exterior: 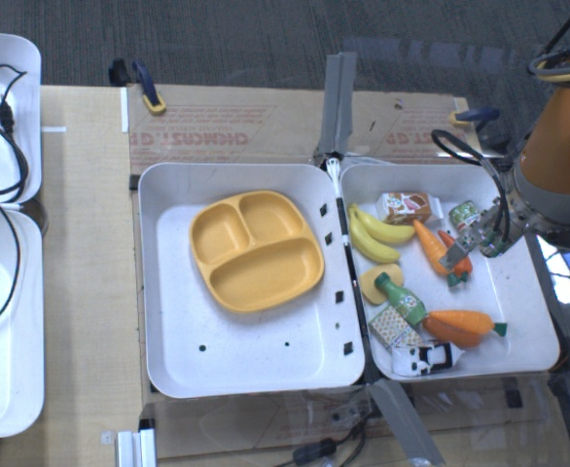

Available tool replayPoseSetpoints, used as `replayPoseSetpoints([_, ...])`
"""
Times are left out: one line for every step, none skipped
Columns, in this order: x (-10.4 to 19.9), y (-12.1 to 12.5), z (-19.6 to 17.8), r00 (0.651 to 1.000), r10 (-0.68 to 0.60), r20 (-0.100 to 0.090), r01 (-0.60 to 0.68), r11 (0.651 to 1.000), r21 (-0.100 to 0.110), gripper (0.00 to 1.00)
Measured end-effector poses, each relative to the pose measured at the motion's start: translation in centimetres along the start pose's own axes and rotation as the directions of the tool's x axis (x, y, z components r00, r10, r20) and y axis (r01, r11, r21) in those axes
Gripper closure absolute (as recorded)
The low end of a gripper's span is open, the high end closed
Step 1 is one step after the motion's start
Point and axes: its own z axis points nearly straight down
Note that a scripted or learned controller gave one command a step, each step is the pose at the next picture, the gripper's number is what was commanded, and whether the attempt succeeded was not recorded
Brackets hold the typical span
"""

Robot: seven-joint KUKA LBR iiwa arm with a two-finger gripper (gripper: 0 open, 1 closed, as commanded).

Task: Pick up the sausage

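Currently, sausage: the reddish-brown packaged sausage is lying at twelve o'clock in the right white bin.
Tool: the two-finger tool is hovering over a slim orange toy carrot; opening unreadable.
Risk: it is likely closing on the carrot instead.

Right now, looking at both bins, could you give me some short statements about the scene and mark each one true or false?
1. The yellow divided plate lies in the left bin. True.
2. The bananas lie in the left bin. False: they lie in the right bin.
3. The gripper is above the right bin. True.
4. The green bottle stands upright. False: it lies on its side.
5. The large carrot lies in the right bin. True.
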Motion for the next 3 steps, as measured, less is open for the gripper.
replayPoseSetpoints([0.0, 0.0, 0.0, 1.0, 0.001, -0.001, -0.001, 1.0, 0.001, 0.0])
replayPoseSetpoints([-0.8, -3.7, -0.9, 0.999, -0.045, -0.002, 0.045, 0.999, 0.002, 0.0])
replayPoseSetpoints([-8.2, -5.2, 10.7, 0.997, -0.08, -0.003, 0.08, 0.997, 0.002, 0.0])
